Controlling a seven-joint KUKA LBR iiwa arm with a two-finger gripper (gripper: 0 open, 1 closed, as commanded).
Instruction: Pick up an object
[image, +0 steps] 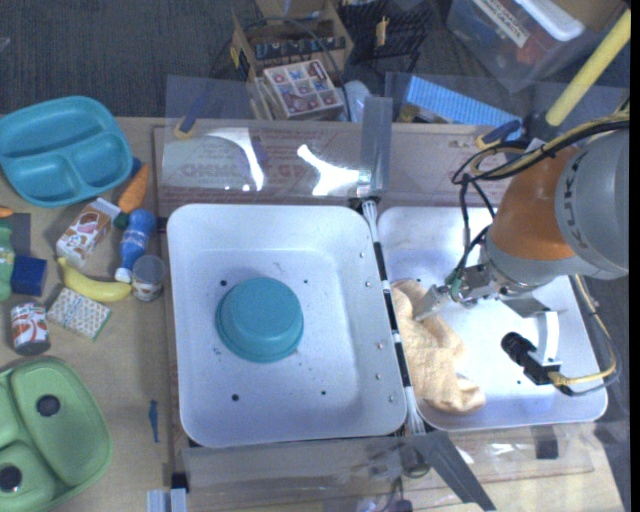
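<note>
Gripper low over the cloth in the right bin

We see the gripper (432, 303) at the cloth's (435, 350) upper end, toward 9 o'clock in the right bin (590, 405); we cannot tell how its fingers stand or whether they have any cloth. The tan cloth lies crumpled along that bin's 9 o'clock wall. At the left bin's (200, 250) centre sits an upturned teal bowl (260, 318)

Teal bowl (260, 318), tan cloth (437, 355), white bins (200, 250), yellow banana (92, 284).
</note>
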